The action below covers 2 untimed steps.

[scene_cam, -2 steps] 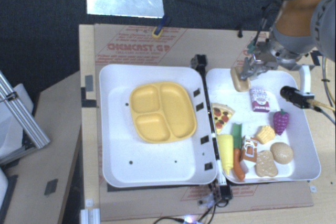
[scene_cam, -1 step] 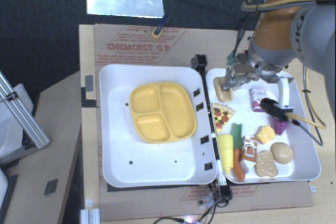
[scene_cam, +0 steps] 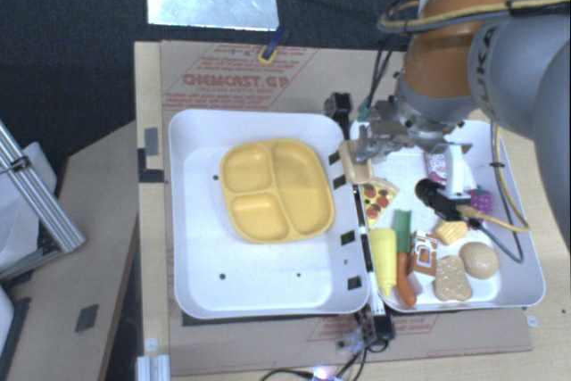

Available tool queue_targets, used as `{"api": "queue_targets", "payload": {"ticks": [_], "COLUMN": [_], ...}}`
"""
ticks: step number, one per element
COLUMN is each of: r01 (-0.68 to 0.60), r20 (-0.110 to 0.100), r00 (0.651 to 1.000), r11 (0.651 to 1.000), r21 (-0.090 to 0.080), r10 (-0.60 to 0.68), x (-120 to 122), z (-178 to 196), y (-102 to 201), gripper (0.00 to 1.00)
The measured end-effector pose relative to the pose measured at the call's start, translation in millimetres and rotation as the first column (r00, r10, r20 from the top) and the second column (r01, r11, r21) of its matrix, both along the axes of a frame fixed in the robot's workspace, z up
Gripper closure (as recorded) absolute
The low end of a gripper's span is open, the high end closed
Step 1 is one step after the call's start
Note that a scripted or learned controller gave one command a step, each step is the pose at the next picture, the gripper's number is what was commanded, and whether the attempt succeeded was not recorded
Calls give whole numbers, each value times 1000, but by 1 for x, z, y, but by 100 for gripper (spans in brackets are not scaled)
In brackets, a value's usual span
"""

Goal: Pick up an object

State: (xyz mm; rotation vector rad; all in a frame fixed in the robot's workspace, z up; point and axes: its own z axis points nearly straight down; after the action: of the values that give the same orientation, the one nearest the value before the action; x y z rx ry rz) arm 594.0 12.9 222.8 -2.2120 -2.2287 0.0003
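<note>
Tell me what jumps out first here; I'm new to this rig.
The yellow tray with three compartments, alone in the left bin. Next, the grey arm with its orange band, reaching over the right bin, where toy food lies crowded toward the near side.

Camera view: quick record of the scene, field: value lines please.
left bin: holds a yellow tray with three compartments
right bin: toy food, including a pizza slice, corn, a carrot and a cookie
arm: reaches in from the right, over the right bin's far end
claw: low, near the divider between the bins
claw state: cannot tell
</note>
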Motion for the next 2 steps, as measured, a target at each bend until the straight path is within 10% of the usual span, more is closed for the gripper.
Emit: {"api": "queue_targets", "payload": {"ticks": [2], "r01": [2], "r20": [3], "r00": [1000], "r11": [1000], "r21": [-1], "r10": [-2], "x": [8], "z": [-7], "y": [-8], "gripper": [100]}}
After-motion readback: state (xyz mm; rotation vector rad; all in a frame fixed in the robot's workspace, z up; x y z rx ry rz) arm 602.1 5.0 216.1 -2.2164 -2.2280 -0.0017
